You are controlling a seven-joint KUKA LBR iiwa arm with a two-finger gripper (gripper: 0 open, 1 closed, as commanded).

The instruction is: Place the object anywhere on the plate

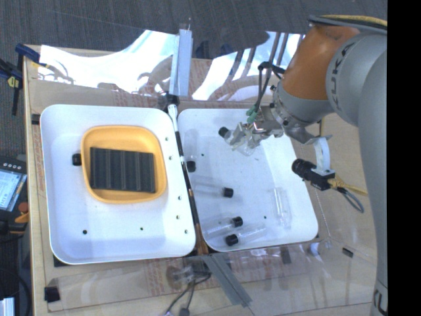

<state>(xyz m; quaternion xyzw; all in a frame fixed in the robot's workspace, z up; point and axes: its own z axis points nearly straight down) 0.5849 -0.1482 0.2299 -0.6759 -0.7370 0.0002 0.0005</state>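
Above, I see the gripper (245,137) over the right bin (299,222) grasping a clear tube (235,137); yellow plate (99,137) in left bin (59,229).

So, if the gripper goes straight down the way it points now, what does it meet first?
Probably the clear tube with a black cap at the gripper, or the right bin's floor beside it; depth is unclear.

Two white bins (59,242), one yellow plate (122,137), several clear vials (214,190).
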